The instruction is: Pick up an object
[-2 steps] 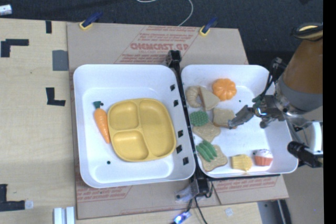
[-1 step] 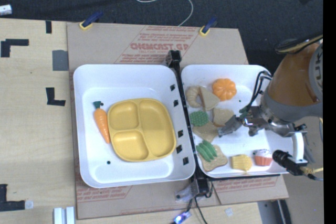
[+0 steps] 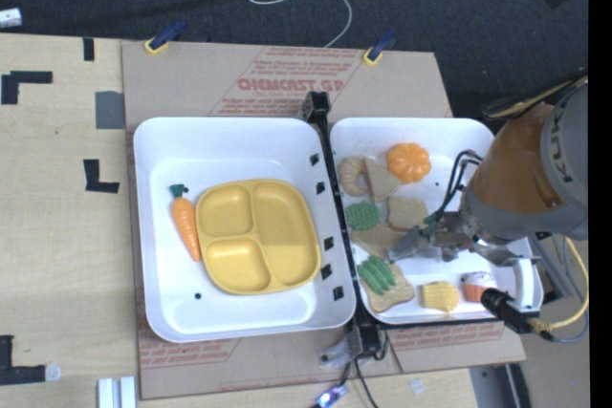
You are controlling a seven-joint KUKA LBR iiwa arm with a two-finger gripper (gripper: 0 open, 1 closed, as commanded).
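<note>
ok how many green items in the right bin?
2. One round green piece sits near the divider at mid-bin; one ridged green piece lies on a tan slice near the front left corner. The arm may hide more.

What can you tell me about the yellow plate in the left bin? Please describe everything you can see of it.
The yellow plate is a rounded-square tray of what looks like smooth plastic, split by raised ridges into three compartments: two at the back and one at the front left, with nothing visible in them. It lies flat, slightly turned, on the floor of the left bin, towards its right side. A toy carrot lies just beside its left edge; whether they touch is hard to tell.
</note>
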